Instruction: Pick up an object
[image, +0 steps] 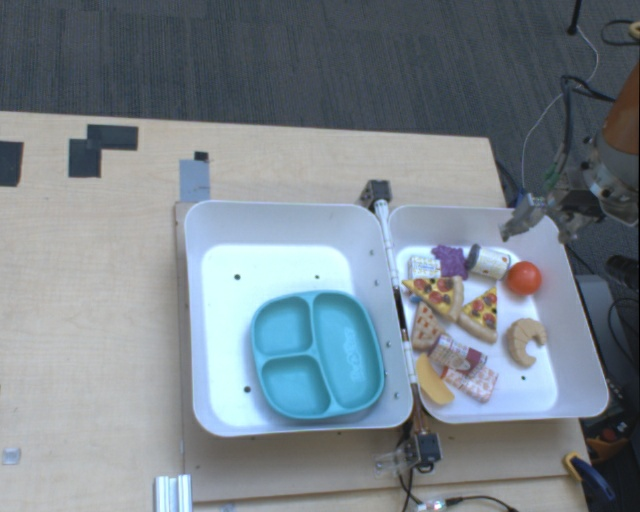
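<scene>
Hovering at the frame's right edge, the gripper spreads empty fingers near the red ball, which we judge light, hard, slippery — pinch across its middle.

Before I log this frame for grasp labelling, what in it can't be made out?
- Arm: cut off by the camera view's right edge; just the wrist and gripper show, above the right bin's far corner.
- Can label: too small to read.
- Purple item: too small to identify.
- Wrapped packets: print illegible and overlapping, so the count is unsure.
- Yellow piece: partly under the packets.
</scene>
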